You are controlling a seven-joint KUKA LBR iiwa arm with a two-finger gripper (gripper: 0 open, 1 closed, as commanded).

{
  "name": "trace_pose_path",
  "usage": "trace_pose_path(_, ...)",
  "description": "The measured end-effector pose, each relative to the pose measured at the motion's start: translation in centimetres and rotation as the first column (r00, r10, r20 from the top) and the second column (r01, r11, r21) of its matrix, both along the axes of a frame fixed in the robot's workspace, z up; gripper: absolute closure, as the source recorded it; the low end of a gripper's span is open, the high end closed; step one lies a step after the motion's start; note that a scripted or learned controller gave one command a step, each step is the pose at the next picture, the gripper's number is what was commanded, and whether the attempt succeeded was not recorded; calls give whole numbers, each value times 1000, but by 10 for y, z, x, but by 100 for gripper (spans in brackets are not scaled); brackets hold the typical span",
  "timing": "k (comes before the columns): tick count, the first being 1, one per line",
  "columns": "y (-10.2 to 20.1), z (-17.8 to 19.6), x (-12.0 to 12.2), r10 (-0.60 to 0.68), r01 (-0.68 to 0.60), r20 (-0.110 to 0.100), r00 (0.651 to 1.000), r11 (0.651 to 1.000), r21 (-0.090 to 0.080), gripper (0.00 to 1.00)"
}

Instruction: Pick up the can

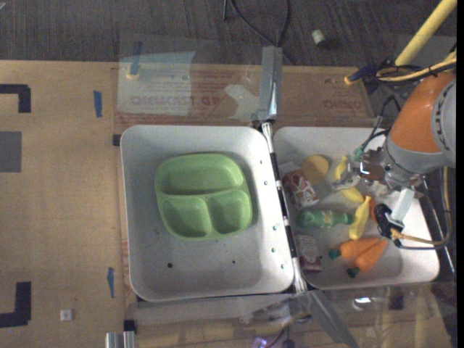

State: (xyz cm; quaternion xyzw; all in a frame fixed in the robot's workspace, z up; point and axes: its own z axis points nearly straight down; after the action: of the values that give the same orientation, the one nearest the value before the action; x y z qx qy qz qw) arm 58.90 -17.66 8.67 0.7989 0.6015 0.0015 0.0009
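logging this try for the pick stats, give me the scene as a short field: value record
left bin: shallow white, holds a green three-compartment plastic tray
right bin: shallow white, holds the can and toy foods
can: red-and-white labelled, lying on its side by the bin's left wall
other items: green bottle, yellow banana, orange carrot
arm: grey with orange band, reaching in from the right
gripper: over the right bin, right of the can, not on it
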Motion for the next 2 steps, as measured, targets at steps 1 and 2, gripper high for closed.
trace_pose_path(1,11,-1,47,-120,120,-1,993,993,-3,0)
trace_pose_path(2,11,8,48,-115,115,-4,993,993,-6,100)
